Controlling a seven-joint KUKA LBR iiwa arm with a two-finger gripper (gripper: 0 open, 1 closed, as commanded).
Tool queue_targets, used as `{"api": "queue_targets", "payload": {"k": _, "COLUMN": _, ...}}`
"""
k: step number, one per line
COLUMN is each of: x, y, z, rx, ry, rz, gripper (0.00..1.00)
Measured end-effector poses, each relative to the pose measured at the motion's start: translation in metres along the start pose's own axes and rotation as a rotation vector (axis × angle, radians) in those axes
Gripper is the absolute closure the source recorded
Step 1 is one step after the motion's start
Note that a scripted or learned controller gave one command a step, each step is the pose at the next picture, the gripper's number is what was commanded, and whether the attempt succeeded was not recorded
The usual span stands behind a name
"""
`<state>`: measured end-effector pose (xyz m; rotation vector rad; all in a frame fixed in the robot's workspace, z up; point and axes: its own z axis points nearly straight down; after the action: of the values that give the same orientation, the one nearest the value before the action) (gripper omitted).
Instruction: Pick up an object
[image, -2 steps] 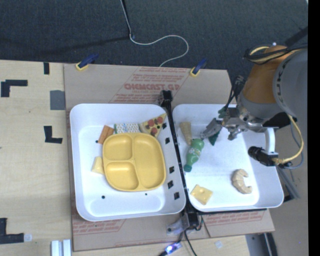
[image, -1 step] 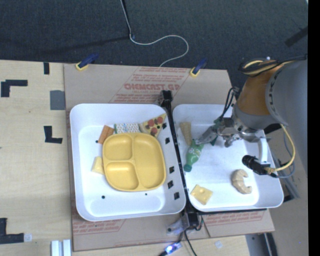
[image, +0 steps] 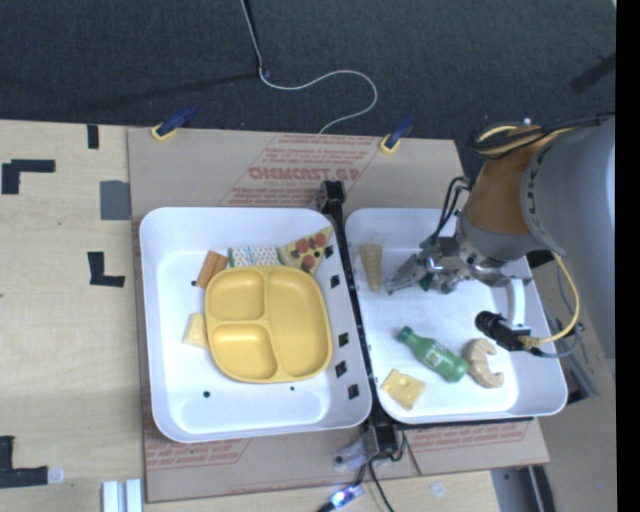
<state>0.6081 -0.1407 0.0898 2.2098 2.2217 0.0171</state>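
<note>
My gripper (image: 398, 277) hangs over the upper left of the right bin (image: 540, 400), fingers pointing left and spread open with nothing between them. A pale yellow wedge (image: 371, 266) stands just left of the fingertips, close to the bin's left wall and apart from them. Lower in the same bin lie a green bottle (image: 433, 355), a yellow cheese block (image: 403, 388) and a tan curved pastry piece (image: 486, 362).
The left bin (image: 160, 300) holds a yellow divided plate (image: 268, 322), with an orange piece (image: 211, 268), a pizza slice (image: 310, 248) and a yellow wedge (image: 194, 330) around it. A black divider (image: 343, 300) separates the bins. The arm's cables (image: 520, 335) hang over the right bin's right side.
</note>
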Motion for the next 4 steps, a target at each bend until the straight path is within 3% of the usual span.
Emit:
{"api": "queue_targets", "payload": {"k": 1, "x": -0.001, "y": -0.004, "z": -0.006, "rx": 0.012, "ry": -0.002, "rz": 0.002, "gripper": 1.0}}
{"api": "queue_targets", "payload": {"k": 2, "x": 0.001, "y": -0.011, "z": -0.065, "rx": 0.01, "ry": -0.002, "rz": 0.004, "gripper": 1.0}}
{"api": "queue_targets", "payload": {"k": 4, "x": 0.007, "y": -0.01, "z": -0.136, "rx": 0.012, "ry": -0.001, "rz": 0.004, "gripper": 1.0}}
